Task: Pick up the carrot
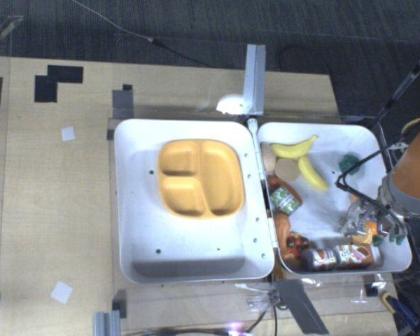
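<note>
Two white bins on the bench: the left bin point(129, 208) holds a yellow divided plate point(198, 177), the right bin point(367, 133) bananas point(302, 159) and a bottle point(339, 256). The carrot point(283, 225) lies against the right bin's left wall. The gripper point(367, 224) hangs low near that bin's right side, apparently well apart from the carrot; its grip state cannot be told.

Yellow divided plate point(199, 177), yellow bananas point(302, 158), white bins point(136, 187), orange carrot point(283, 224).

robotics lab bench: wooden tabletop point(49, 222) with black marker patches point(56, 81), two white bins point(136, 187), metal bracket point(255, 75), probably carpeted floor.
</note>
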`<state>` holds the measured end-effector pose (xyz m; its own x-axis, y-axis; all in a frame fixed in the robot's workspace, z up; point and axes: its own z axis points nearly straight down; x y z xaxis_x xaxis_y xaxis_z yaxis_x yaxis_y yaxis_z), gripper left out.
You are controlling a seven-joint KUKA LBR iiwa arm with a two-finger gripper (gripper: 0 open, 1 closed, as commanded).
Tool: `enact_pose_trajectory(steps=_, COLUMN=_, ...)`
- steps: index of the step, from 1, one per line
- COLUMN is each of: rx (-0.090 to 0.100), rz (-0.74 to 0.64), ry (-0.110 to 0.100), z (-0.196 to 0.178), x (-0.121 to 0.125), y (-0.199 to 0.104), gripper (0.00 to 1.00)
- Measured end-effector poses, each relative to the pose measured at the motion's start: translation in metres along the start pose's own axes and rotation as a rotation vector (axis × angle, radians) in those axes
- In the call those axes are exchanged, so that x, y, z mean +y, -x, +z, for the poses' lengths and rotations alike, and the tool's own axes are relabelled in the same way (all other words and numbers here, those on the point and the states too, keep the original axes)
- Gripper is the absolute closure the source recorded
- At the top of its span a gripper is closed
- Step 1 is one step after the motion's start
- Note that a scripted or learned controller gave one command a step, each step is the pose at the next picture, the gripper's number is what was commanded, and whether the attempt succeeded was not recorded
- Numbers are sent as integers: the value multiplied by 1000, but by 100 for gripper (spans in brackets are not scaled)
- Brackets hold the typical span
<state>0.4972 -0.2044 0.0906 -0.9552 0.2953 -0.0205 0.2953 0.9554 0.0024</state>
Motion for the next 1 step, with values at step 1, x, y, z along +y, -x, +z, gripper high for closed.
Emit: enact_pose_trajectory(steps=1, rx=-3, rz=-124, ry=-1, z=-1, x=56, y=-21, gripper=100)
